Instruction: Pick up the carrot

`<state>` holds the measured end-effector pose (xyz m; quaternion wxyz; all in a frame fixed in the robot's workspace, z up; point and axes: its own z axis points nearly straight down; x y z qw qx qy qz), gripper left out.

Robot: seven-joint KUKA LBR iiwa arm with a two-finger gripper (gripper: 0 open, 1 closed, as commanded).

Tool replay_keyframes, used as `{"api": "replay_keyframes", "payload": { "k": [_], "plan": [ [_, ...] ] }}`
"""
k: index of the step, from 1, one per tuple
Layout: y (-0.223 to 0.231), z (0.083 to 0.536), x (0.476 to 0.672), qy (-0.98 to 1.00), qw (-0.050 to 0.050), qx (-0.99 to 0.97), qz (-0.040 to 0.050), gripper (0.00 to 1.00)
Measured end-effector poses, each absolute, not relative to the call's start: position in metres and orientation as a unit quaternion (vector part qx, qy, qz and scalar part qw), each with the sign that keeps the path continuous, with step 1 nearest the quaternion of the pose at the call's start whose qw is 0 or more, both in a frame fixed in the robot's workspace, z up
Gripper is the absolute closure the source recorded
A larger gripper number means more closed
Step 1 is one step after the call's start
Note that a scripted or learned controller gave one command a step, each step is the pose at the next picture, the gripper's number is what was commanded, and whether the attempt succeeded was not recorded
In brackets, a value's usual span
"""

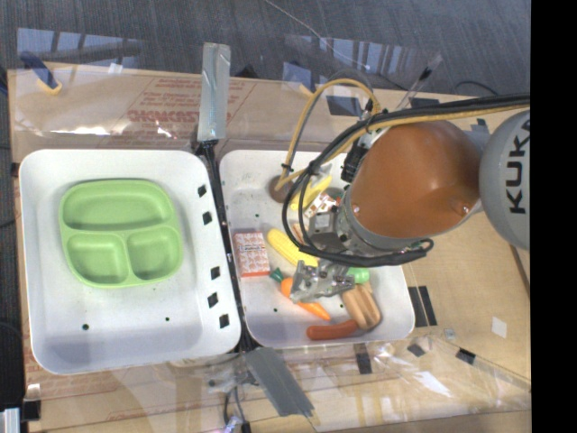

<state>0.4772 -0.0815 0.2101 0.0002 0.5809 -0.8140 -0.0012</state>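
Gripper over carrot, grip state unclear; hot dog, bun, corn crowding.

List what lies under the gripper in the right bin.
Under the gripper in the right bin lies the carrot, partly covered, beside a yellow banana-like piece, a bread roll and a sausage. The arm's wrist hides whatever lies further back.
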Motion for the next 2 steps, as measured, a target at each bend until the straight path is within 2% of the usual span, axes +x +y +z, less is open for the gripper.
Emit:
{"api": "replay_keyframes", "payload": {
  "k": [1, 2],
  "plan": [
    [-0.0897, 0.3211, 0.4782, -0.783, -0.001, 0.622, 0.0018, 1.00],
    [-0.0898, 0.3181, 0.4774, -0.783, 0.001, 0.622, -0.0014, 0.00]
  ]
}}
